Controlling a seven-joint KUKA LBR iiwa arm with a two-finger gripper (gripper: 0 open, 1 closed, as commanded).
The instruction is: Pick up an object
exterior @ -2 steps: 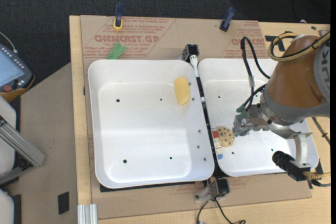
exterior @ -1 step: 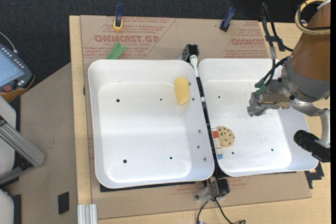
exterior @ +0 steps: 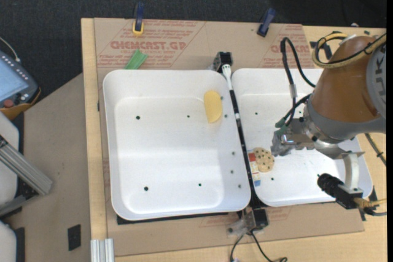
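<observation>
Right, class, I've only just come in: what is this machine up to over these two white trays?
A grey and orange robot arm reaches in from the right over the right-hand bin. Its pincer hangs low above that bin's floor, just right of a small round tan object with dark spots lying near the divider. Nothing can be seen held in the pincer. In the left-hand bin a yellow oblong object lies untouched near the top right corner. So no pick-up is visible yet.

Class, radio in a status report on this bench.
Tool low in right bin, fingers unclear. Round cookie-like piece beside it, not held. Yellow piece in left bin.
</observation>
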